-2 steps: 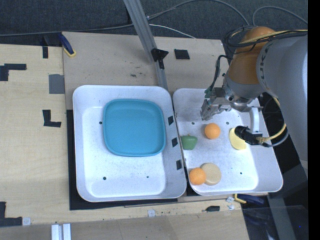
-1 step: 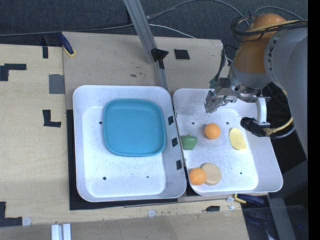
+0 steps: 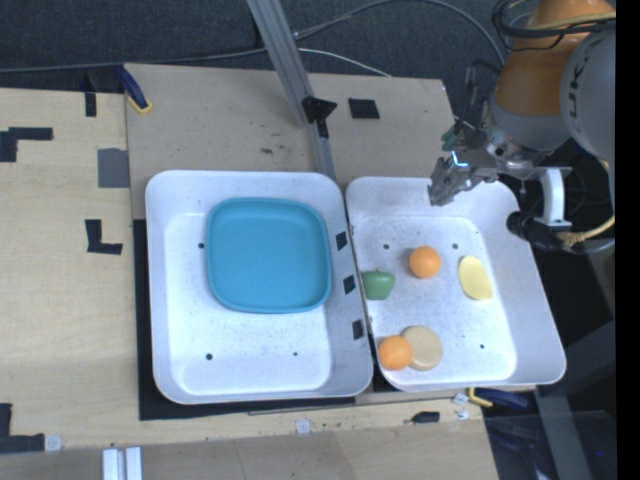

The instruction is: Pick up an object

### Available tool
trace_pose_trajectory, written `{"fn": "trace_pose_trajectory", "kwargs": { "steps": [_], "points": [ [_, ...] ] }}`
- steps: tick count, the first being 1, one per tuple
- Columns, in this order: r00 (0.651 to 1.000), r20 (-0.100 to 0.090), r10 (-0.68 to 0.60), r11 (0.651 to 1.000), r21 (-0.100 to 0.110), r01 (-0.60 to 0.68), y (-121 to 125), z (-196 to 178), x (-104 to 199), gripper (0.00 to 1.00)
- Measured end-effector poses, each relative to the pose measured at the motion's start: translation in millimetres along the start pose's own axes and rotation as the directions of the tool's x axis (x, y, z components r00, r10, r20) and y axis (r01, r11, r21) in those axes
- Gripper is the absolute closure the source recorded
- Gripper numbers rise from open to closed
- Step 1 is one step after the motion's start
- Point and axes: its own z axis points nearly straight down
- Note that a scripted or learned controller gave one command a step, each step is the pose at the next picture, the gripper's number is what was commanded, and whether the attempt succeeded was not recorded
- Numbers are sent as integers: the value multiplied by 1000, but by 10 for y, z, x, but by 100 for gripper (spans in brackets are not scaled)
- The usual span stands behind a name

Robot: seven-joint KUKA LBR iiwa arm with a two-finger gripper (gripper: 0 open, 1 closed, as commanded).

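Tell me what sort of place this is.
Probably a robotics lab bench set up for grasping trials. Two white bins sit side by side on a plywood bench marked with black tape; a grey arm's gripper hangs over toy-like items such as an orange ball, with cables behind.

right bin (image 3: 500,363): open floor at back | front: fruits clustered | left bin (image 3: 175,298): blue plate (image 3: 268,254) covers middle
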Motion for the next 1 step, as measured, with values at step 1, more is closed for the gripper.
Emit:
{"fn": "trace_pose_trajectory", "kwargs": {
  "steps": [1],
  "points": [
    [1000, -1, 0, 1000, 4, 0, 0, -49, 2, 100]
  ]
}}
